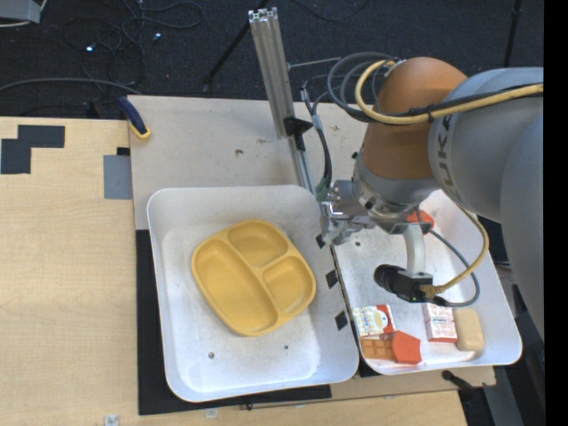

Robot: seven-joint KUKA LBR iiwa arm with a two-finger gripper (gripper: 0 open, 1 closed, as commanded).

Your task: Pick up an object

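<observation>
Yellow divided plate [253, 276] is lying flat in the left bin [177, 344], just view-left of and slightly below my gripper [337, 224], clear of it. Its long axis is running diagonally, upper-left to lower-right, with the big compartment on the side facing away from me. I'm hovering at the bins' divider. Can't tell if the gripper is open or closed.

Yellow plate [253, 276] (three compartments) in left bin [177, 349]

Open floor around left bin's [182, 349] yellow plate [253, 276]; packet clutter [415, 334] at right bin's [503, 320] near end.
</observation>
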